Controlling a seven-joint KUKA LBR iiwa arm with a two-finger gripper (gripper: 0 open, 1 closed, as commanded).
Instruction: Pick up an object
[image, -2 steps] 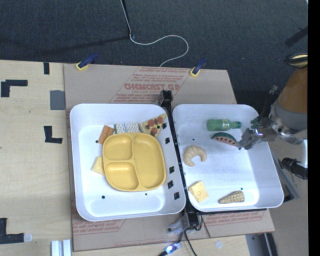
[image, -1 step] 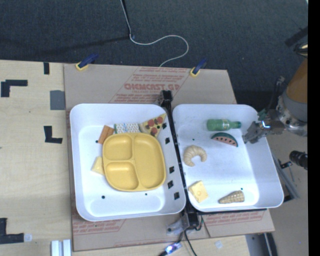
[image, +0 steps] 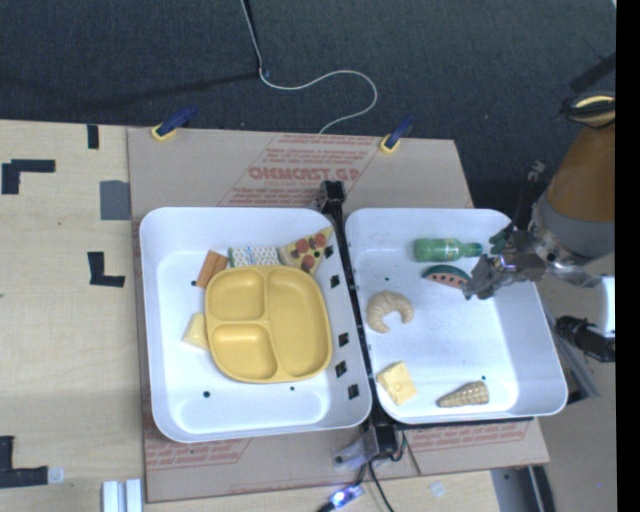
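claw (image: 483, 280) sits low over the right bin's (image: 520, 390) upper right part, w/ the grey arm (image: 580, 215) coming in from the right edge. whether it's clenched or released can't be told from this angle. its tip is right at the end of a watermelon slice (image: 443, 275), dark rind w/ red flesh; touching or just above, can't tell. nothing visibly gripped.

just above the slice lies a green bottle (image: 446, 249) on its side, near the bin's back wall. left of the slice, toward the bin's middle, a croissant (image: 389, 310). at the front of the bin, a yellow cheese wedge (image: 397, 383) by the left wall & a waffle cone (image: 463, 395) to its right, well apart from the claw.

left bin (image: 165, 400) holds a yellow divided plate (image: 268, 324) in its middle, w/ a pizza slice (image: 311, 247), an orange-brown piece (image: 211, 268) & a pale yellow piece (image: 195, 330) poking out around its edges. both bins rest on cardboard (image: 300, 165) on the counter (image: 60, 330).
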